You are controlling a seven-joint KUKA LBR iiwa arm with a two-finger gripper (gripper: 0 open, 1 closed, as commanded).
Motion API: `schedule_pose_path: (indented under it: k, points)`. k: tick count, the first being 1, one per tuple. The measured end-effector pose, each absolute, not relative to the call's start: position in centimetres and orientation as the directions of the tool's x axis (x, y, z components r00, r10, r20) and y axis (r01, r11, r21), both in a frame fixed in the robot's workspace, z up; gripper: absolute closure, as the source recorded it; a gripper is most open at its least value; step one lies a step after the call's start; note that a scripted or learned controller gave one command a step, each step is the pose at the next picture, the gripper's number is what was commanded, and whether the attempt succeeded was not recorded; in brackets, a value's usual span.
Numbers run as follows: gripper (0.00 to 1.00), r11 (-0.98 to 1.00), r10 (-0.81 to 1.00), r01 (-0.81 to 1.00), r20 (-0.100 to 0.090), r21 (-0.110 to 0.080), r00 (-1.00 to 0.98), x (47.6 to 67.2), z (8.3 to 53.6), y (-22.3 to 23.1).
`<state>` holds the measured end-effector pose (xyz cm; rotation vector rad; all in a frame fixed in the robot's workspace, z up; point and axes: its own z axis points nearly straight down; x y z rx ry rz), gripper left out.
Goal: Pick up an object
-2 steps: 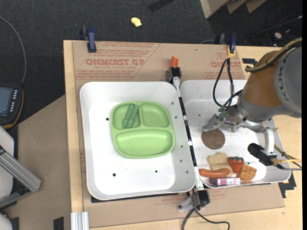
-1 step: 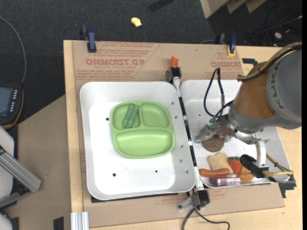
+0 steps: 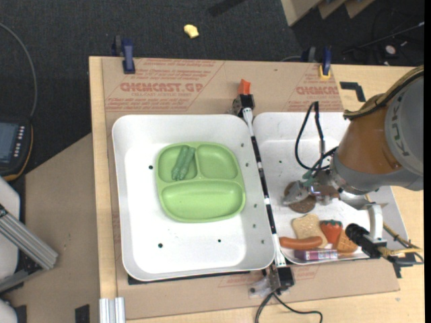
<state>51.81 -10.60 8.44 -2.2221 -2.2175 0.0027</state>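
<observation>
While our grey arm with its orange band (image 3: 367, 147) hangs over the right white bin (image 3: 283, 130), the brown round lump (image 3: 295, 192) lies there; finger state we cannot tell

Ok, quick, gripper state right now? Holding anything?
Gripper: cannot be told. It is low in the right bin, over the brown object, with the arm's wrist covering it from above.

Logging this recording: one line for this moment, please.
arm: over right bin | gripper: above brown item | left bin: green tray
</observation>
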Motion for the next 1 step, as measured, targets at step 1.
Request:
schedule_pose_path:
  k: [1]
  points:
    - [0.0,0.001,1.0,1.0,-0.001,0.002,-0.001,53.4,8.44,-10.2]
